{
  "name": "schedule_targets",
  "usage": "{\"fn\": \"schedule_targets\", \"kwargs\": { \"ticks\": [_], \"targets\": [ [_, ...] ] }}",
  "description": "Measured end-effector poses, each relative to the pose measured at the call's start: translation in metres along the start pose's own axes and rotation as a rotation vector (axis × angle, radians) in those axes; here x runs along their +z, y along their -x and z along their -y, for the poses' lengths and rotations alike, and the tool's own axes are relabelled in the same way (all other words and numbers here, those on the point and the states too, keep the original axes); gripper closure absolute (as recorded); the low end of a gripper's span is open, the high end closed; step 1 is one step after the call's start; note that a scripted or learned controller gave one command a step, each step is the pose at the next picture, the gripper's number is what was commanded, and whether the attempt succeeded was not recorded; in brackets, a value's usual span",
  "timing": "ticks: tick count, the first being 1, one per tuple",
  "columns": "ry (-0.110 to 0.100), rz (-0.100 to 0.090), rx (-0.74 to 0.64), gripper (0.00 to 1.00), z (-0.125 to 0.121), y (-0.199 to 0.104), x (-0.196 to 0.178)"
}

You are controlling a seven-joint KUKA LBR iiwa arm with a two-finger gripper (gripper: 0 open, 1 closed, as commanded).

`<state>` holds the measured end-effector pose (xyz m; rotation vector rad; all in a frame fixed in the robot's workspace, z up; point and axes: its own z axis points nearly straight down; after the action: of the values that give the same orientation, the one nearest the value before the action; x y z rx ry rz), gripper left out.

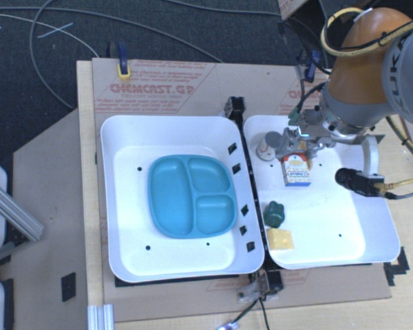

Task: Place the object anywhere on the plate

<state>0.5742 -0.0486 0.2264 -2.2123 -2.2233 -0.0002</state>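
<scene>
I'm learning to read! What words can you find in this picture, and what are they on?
"CHEMCAST GP", in red, on the brown board behind the bins; the smaller red lines around it are too blurred.
Small carton under the pincer: its print is too small to read.
"UK", part of a word, on the arm.

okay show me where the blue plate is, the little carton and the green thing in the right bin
blue plate (192, 195), camera view, on the ridge where its three compartments meet.
little carton (297, 170), camera view, middle of its printed front face.
green thing (274, 214), camera view, centre of its dark green top.
</scene>
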Motion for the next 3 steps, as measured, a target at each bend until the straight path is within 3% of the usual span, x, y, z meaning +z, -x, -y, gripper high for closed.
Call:
{"fn": "schedule_targets", "kwargs": {
  "ticks": [1, 3],
  "targets": [
    [0.001, -0.001, -0.002, 1.0, 0.012, -0.063, -0.004],
    [-0.001, 0.001, 0.0, 1.0, 0.037, -0.157, -0.006]
  ]
}}
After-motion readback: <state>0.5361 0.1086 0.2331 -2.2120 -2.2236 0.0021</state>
